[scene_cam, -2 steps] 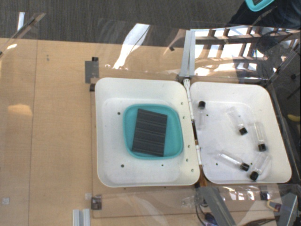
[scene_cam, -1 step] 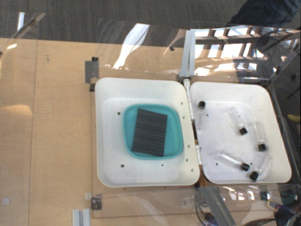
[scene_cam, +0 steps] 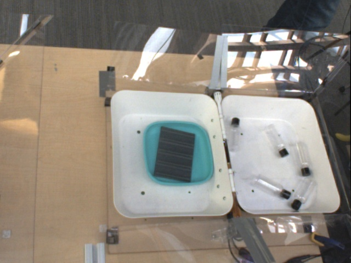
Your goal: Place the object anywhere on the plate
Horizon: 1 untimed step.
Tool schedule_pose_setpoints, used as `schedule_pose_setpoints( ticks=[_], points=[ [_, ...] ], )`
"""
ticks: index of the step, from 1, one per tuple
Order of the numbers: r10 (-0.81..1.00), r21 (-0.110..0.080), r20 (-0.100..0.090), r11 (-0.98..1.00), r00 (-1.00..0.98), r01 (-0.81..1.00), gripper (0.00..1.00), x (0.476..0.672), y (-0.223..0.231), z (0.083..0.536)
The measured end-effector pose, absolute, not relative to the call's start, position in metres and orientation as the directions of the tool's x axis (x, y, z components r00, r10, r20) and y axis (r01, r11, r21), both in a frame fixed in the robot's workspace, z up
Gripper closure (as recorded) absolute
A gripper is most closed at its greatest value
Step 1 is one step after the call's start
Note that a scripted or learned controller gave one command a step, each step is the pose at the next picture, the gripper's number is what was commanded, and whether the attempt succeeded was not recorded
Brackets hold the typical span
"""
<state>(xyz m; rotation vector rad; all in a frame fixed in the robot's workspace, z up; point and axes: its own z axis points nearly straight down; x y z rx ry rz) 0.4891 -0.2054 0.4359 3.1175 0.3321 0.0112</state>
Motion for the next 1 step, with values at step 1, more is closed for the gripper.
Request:
schedule_pose_setpoints(
  ticks=[1],
  points=[
    [0.211,0.007,0.006,-0.977,0.977,0.211,0.00,0.4891,-0.2052,0.4360]
  ],
)
